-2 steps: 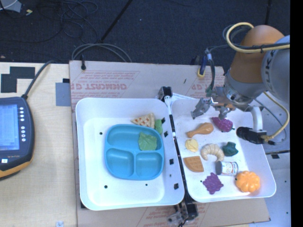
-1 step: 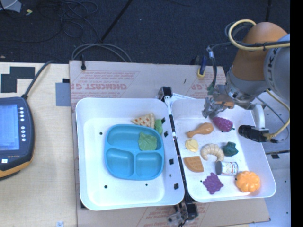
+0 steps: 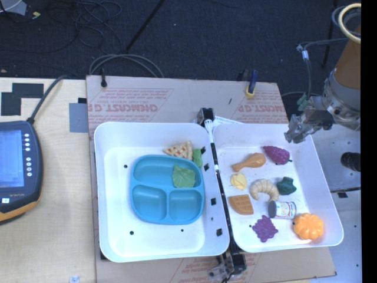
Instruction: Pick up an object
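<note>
While our claw (image 3: 297,130) hangs over the right bin's (image 3: 321,175) far rim, carrying nothing we can see and its grip impossible to tell, we judge ourselves at the approach step: next we must descend toward the nearby purple grapes (image 3: 276,154).

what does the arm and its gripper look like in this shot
The arm enters from the right edge: an orange-brown rounded segment topped by a pale ring, then a grey metallic wrist collar. Thin cables with a small blue-white connector run beside it. The gripper is a compact dark grey metal block with angular parts, too blurred to make out finer markings.
</note>
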`<act>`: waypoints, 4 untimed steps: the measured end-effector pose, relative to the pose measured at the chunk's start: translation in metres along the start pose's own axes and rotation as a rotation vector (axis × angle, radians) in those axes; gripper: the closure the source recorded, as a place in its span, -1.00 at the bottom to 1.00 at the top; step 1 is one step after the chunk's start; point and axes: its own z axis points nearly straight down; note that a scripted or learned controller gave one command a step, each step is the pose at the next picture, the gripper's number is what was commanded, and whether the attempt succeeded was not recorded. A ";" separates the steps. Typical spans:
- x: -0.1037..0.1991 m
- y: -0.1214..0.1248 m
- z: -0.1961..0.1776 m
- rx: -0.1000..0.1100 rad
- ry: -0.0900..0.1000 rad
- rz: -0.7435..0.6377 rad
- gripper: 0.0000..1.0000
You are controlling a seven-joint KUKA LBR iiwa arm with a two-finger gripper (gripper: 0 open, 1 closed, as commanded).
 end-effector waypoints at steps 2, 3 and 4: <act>-0.001 -0.053 -0.156 -0.011 0.000 -0.007 1.00; 0.083 -0.095 -0.233 -0.002 0.004 -0.012 1.00; 0.165 -0.101 -0.227 0.010 0.003 -0.012 1.00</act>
